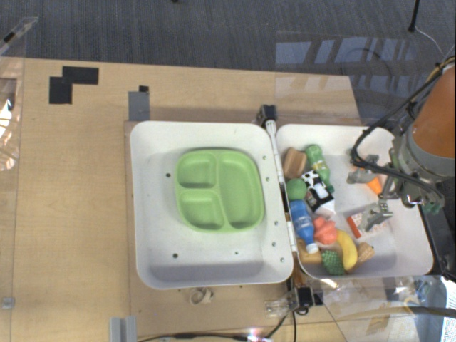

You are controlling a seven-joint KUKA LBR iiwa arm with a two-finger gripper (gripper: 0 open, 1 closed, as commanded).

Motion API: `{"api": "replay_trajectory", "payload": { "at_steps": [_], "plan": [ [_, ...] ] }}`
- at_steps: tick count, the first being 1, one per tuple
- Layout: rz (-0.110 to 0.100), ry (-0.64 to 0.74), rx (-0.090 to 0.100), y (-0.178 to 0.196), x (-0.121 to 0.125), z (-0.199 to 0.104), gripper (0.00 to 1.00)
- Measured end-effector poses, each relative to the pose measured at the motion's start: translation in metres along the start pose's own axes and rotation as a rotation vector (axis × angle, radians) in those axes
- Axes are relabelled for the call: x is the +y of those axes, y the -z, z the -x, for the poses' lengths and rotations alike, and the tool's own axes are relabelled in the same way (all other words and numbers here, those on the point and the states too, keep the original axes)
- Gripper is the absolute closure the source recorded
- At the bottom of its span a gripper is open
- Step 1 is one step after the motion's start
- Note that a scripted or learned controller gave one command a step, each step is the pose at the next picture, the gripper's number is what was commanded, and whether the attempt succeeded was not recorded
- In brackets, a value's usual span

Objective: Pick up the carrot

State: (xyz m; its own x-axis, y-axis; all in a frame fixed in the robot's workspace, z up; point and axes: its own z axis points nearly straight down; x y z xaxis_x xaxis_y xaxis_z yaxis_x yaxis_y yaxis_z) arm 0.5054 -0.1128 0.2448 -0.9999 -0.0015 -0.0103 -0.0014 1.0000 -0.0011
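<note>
The carrot (354, 225) is a small orange stick lying on the floor of the right bin (410, 251), just right of a salmon-red toy (324, 231). My gripper (377, 217) hangs over the middle of the right bin, its tip immediately right of the carrot and very near it. I see nothing held in it. The grey arm with its orange band (434, 123) comes in from the right and covers the bin's right side. Another orange piece (374, 185) shows partly beneath the wrist.
Along the right bin's left side lie a brown bread piece (293, 162), green bottle (317, 159), cow-patterned carton (318, 188), blue bottle (303, 223), banana (347, 250) and broccoli (331, 262). The left bin (153, 255) holds a green divided plate (217, 189).
</note>
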Motion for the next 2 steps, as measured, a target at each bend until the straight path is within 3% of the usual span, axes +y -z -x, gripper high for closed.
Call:
{"api": "replay_trajectory", "payload": {
  "at_steps": [1,2],
  "plan": [
    [0.000,0.058,0.005,-0.077,-0.059,0.016,0.00],
    [0.001,0.006,-0.011,-0.149,-0.092,0.033,0.00]
  ]
}}
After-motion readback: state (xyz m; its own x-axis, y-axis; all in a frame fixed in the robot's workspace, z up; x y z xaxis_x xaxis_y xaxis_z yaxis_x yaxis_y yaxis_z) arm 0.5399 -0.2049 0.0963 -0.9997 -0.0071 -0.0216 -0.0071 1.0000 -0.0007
